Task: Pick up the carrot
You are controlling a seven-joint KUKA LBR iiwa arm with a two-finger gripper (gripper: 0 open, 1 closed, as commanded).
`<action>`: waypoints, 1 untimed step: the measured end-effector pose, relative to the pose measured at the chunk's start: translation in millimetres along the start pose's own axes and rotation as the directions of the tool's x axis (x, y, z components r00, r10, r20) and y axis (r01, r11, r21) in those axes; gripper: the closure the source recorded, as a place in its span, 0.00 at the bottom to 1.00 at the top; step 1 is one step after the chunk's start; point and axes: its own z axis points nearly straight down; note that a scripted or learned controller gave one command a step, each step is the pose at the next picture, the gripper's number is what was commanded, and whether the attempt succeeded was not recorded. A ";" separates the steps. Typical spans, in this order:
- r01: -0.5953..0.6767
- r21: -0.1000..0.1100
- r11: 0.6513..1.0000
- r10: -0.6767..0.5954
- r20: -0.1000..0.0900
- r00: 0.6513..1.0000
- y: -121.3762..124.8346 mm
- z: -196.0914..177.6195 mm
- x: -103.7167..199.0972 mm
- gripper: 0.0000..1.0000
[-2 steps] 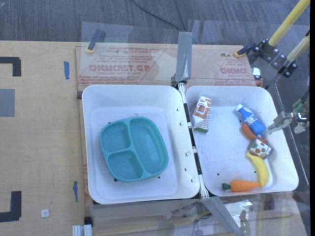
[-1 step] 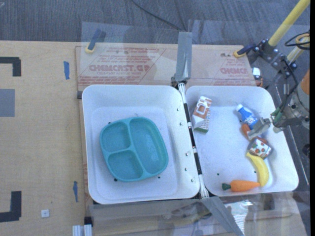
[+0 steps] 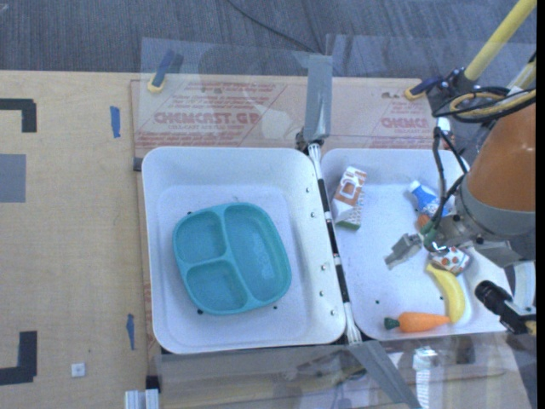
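My gripper (image 3: 423,247) over the right bin (image 3: 375,305), whether open or closed I cannot tell, carrot (image 3: 417,321) at its 6 o'clock near the front rim, banana (image 3: 451,290) just beside it

Bins (image 3: 230,164): two, white plastic, finely speckled, matt. 
Plate (image 3: 232,258): teal plastic, smooth, soft sheen. 
Carrot (image 3: 421,321): orange, smooth, looks like moulded plastic. 
Banana (image 3: 451,292): yellow, smooth, slightly glossy. 
Packet (image 3: 349,197): printed wrapper, crinkled, light shine. 
Bench (image 3: 68,254): pale wood board, matt. 
Sheet (image 3: 230,105): clear plastic behind the bins, reflective, red lettering. 
Floor (image 3: 102,15): grey carpet, rough weave. 
Gripper (image 3: 407,250): grey metal, dull.
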 end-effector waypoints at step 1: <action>0.112 0.001 0.994 -0.112 -0.001 0.994 1.0 18.2 30.3 0.00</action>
